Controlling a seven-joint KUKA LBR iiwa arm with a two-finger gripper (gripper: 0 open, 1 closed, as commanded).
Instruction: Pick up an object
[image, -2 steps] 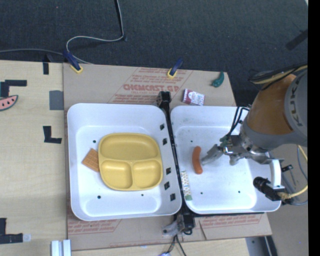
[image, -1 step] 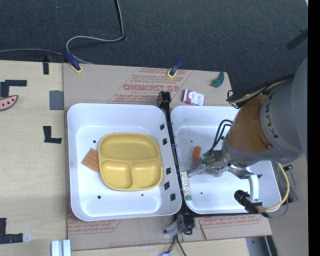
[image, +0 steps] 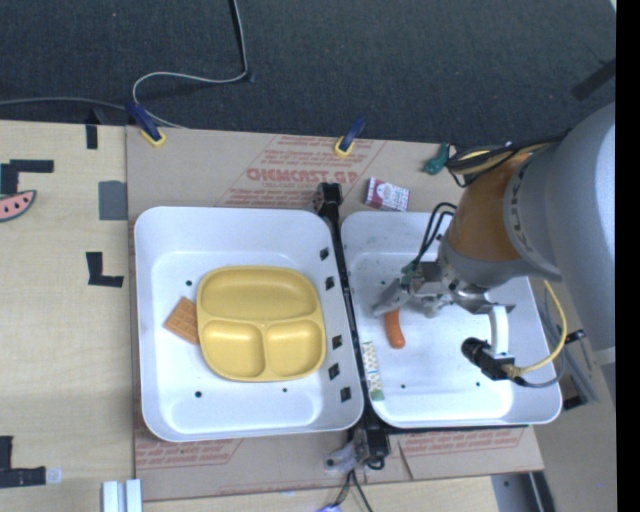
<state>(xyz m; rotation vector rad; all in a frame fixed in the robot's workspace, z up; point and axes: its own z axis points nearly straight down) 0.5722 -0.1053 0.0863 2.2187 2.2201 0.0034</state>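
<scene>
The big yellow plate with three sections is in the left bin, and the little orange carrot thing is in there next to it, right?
Not quite. The yellow plate is in the left bin, but the little orange thing lies in the right bin, just below the gripper. The camera view shows it. What sits beside the plate in the left bin is a tan cracker-like piece.

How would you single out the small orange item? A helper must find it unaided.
Look in the right bin of the two white bins. Near its left side, just below the tool, lies a small orange carrot-like piece. It is the only orange thing on that bin's floor.
</scene>
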